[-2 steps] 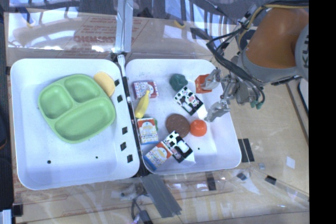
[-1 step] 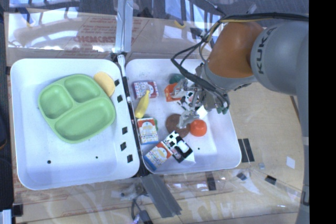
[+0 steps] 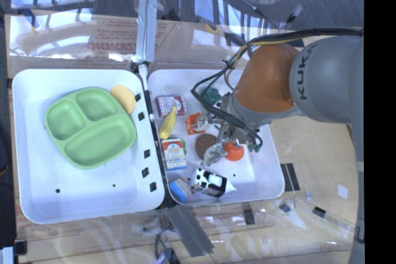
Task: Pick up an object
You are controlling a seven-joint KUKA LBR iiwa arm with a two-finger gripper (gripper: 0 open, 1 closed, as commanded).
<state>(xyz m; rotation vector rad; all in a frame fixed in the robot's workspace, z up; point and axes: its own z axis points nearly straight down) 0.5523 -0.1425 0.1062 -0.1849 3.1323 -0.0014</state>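
1. Brown round object [image 3: 205,144] lies in the right bin [image 3: 272,179], just beside an orange object [image 3: 234,151]; the gripper [image 3: 215,151] hangs directly over it.
2. Finger spacing cannot be told (wrist and cables mask it).
3. Centre the fingers on the brown disc, clear of the orange piece and the black-and-white carton [image 3: 209,182].
4. Descend vertically, close firmly, then lift slowly to confirm the hold.

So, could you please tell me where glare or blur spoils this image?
Camera view: bright glare streaks the clear panels behind the bins; the left bin looks evenly lit and sharp; the hand is small, cluttered by cables, and hard to make out.
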